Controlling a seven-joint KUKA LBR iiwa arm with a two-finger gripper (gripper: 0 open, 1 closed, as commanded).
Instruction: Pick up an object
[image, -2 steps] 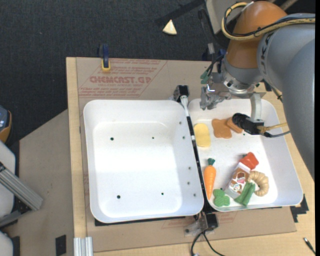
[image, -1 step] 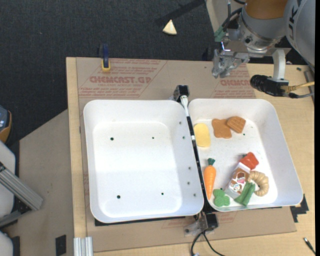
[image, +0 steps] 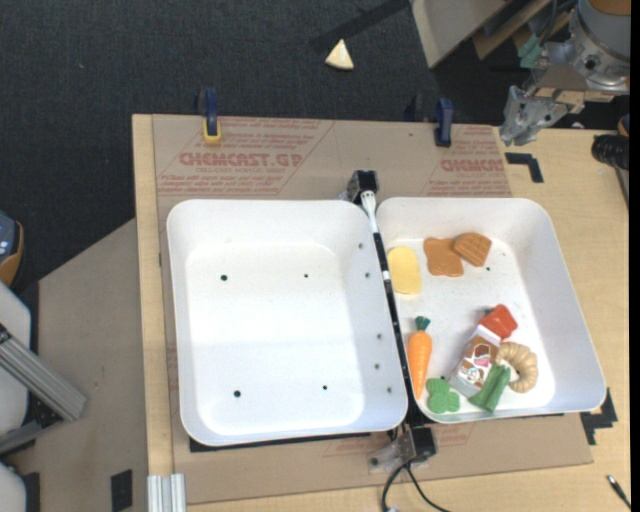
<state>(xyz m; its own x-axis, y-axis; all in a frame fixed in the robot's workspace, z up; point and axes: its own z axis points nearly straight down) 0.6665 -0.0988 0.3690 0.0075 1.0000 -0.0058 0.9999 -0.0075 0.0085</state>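
My pincer (image: 522, 118) up at top right, above bench beyond right bin (image: 560, 260), well clear of contents; open or closed, cannot tell. Right bin holds yellow piece (image: 404, 270) by left wall, two brown biscuits (image: 456, 253) touching, carrot (image: 420, 348), red-capped carton (image: 482, 355), croissant (image: 523, 364), green pieces (image: 442, 394) near front. Left bin (image: 190, 300) beside it.

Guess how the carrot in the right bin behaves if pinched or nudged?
The carrot looks like a moulded toy, so probably stiff and light. Its rounded, tapered body may roll or pivot when pushed. It lies beside the bin wall, which could crowd one side of a grasp.
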